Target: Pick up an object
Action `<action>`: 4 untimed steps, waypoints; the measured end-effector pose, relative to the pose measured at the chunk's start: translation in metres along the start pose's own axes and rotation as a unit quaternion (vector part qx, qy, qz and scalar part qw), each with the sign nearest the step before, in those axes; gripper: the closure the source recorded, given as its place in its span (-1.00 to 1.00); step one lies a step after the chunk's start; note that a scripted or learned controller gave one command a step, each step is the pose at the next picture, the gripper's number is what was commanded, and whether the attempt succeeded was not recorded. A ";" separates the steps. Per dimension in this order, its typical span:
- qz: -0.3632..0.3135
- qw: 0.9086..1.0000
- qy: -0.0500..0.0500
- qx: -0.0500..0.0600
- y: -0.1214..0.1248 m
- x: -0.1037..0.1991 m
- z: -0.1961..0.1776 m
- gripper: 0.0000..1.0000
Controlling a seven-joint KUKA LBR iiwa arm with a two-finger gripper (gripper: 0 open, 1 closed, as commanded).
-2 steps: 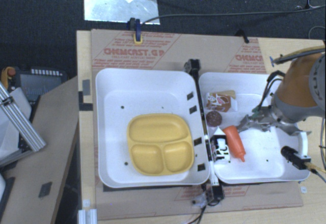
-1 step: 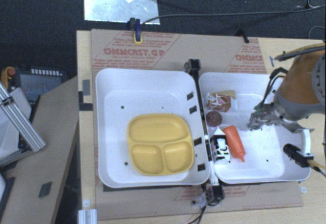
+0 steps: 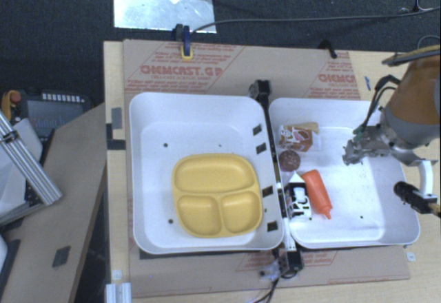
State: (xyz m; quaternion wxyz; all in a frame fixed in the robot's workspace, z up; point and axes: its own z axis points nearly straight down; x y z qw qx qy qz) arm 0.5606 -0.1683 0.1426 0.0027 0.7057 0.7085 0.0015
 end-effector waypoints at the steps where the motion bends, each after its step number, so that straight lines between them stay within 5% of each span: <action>1: 0.000 1.000 0.000 -0.001 0.010 -0.005 -0.060 1.00; 2: 0.000 1.000 -0.001 -0.002 0.012 -0.005 -0.125 1.00; 4: -0.002 1.000 0.001 0.002 -0.009 0.088 -0.121 1.00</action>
